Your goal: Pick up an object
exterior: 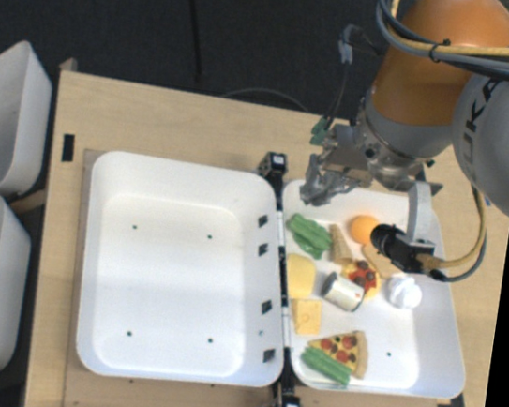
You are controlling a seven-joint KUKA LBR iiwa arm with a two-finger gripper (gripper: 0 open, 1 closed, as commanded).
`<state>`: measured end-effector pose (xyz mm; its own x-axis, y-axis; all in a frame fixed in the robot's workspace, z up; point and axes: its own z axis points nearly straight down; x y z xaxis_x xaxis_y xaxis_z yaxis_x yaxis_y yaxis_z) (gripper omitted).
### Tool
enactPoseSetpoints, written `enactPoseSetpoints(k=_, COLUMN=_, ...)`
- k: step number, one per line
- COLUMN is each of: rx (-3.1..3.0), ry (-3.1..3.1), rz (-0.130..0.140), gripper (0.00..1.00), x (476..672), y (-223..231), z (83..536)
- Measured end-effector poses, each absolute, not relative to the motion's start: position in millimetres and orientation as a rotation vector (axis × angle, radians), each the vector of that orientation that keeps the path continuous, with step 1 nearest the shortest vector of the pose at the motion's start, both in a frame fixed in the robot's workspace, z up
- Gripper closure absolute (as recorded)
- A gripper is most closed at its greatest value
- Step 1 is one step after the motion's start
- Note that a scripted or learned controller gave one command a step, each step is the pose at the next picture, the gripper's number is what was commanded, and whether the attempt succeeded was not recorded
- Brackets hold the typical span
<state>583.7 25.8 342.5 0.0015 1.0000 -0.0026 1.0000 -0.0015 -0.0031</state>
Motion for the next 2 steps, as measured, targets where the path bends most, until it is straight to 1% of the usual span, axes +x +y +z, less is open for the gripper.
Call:
enactPoseSetpoints(k=1, rx=-2.214, ry=-2.222, rz=0.01, gripper=1.0, x=537.4, y=62.6, z=287.1)
enactPoseSetpoints(k=2, rx=-2.225, ry=-2.233, rz=-0.018, gripper=1.0, x=585.9, y=72.4, z=423.5)
